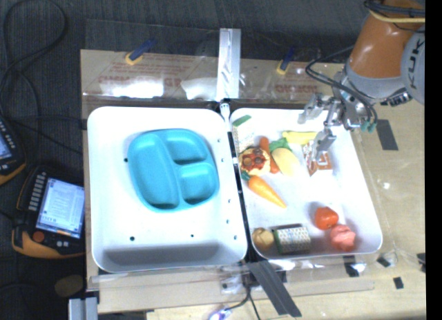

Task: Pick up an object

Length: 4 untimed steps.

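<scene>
My gripper (pixel 323 147) hangs over the right bin (pixel 369 201) — fingers' state indiscernible — beside the yellow toy (pixel 297 137).

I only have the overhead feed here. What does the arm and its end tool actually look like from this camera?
The arm enters from the right with a rounded orange band above a grey wrist section. Black cables loop off the wrist toward the left. Below it, the gripper is a small metallic grey assembly with thin, pale jaws, plus a small teal detail on its right side. Part of a dark letter marking shows on the grey housing at the frame's edge.
</scene>
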### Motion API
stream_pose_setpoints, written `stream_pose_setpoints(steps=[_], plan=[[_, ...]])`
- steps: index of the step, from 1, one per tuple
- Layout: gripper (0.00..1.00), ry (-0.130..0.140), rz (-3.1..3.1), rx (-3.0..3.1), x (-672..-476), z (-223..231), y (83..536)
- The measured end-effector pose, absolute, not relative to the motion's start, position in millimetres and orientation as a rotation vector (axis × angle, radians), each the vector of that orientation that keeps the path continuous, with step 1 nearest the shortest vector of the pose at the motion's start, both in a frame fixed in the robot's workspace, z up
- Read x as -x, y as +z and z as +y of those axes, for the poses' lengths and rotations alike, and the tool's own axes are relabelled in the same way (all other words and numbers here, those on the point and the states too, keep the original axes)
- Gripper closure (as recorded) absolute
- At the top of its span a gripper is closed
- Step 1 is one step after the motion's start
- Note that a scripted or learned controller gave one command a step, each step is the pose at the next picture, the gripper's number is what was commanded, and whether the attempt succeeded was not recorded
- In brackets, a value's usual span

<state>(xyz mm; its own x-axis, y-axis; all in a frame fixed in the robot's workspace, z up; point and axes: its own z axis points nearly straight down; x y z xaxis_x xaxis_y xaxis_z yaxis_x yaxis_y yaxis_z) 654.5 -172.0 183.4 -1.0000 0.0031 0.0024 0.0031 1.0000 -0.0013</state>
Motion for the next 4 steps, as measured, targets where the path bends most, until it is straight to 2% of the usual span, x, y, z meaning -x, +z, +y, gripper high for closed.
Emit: stream_pose_setpoints(steps=[1, 2, 3, 4], plan=[[0.00, 0.002, -3.124, 0.361, -656.0, -165.6, 87.9], [1.00, 0.010, -3.130, 0.359, -658.3, -165.6, 96.2], [1.00, 0.001, -3.126, 0.340, -620.5, -89.5, 184.7], [1.00, 0.004, -2.924, 1.152, -608.0, -52.1, 189.0]])
